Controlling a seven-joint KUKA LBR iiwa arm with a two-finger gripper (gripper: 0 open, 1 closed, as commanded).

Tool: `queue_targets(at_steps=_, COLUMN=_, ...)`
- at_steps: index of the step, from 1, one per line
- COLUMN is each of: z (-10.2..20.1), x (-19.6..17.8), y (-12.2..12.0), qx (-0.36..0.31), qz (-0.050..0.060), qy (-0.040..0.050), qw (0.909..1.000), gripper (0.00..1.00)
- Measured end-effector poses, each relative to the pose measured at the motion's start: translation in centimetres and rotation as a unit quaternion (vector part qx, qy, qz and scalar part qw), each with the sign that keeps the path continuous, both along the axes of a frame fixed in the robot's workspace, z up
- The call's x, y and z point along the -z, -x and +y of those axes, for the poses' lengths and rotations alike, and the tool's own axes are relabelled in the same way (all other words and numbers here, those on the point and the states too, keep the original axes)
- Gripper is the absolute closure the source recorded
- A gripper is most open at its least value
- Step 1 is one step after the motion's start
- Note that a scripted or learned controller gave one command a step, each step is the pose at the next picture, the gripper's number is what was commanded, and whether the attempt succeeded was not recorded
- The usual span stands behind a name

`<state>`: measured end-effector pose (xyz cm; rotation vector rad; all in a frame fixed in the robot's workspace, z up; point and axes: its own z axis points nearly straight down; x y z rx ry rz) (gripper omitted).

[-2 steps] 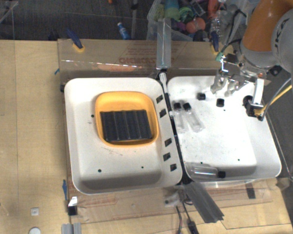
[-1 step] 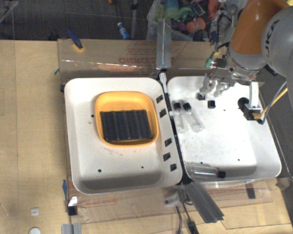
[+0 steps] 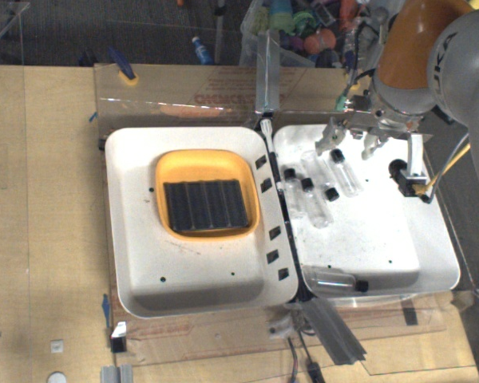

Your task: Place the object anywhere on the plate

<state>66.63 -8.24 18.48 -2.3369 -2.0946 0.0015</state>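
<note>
Camera view shows the pincer over the right bin, fingers apart and holding nothing, while the black grooved block already lies on the yellow plate, looking stiff, light, best gripped across its short sides.

Two bins side by side at mid-frame: left bin, right bin, touching along a central divider. In the left bin, slightly above its centre, a plate; on the plate, a ridged block filling most of it. In the right bin, toward its upper left, a scatter of small clear pieces near the divider. Above that scatter, at upper right of frame, the gripper, hanging from the arm entering from the right. Behind both bins, at top centre-right, a container of toys. Under everything, the bench.
</note>
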Motion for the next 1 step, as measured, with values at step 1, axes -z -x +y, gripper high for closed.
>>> queue_targets(at_steps=1, z=-3.75, x=-3.58, y=-0.07, qx=-0.007, qz=-0.003, qy=0.0012, qw=1.0000, gripper=0.00)
